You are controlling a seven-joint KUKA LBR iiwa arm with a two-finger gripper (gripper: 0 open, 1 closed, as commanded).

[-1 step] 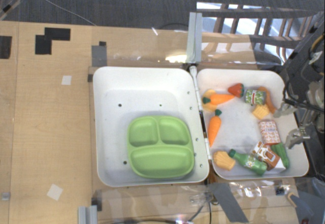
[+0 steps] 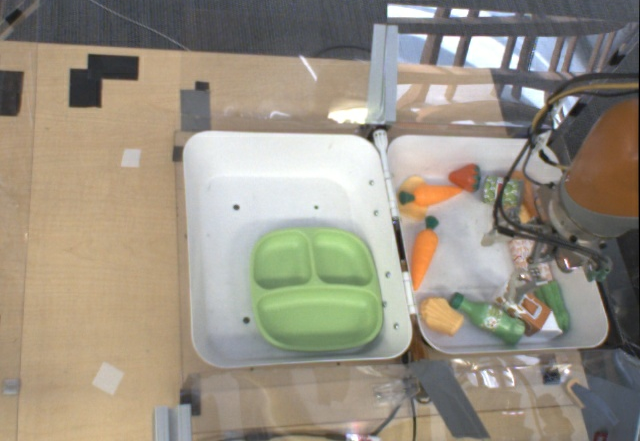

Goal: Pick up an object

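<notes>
Left bin (image 2: 215, 229) at centre frame with a green divided plate (image 2: 316, 287) inside. Right bin (image 2: 450, 339) crowded: two carrots (image 2: 424, 254), a yellow piece (image 2: 441, 315) and a green bottle (image 2: 490, 318) along the lower edge. Gripper (image 2: 527, 281) low over the toys at far right, just right of the bottle; finger spread impossible to tell, nothing seen held.

A green three-compartment plate (image 2: 317, 289) lies in the left white bin (image 2: 215, 229), well left of the claw.

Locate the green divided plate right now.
The green divided plate lies in the left bin, toward its near edge, across the divider from the carrot.
</notes>
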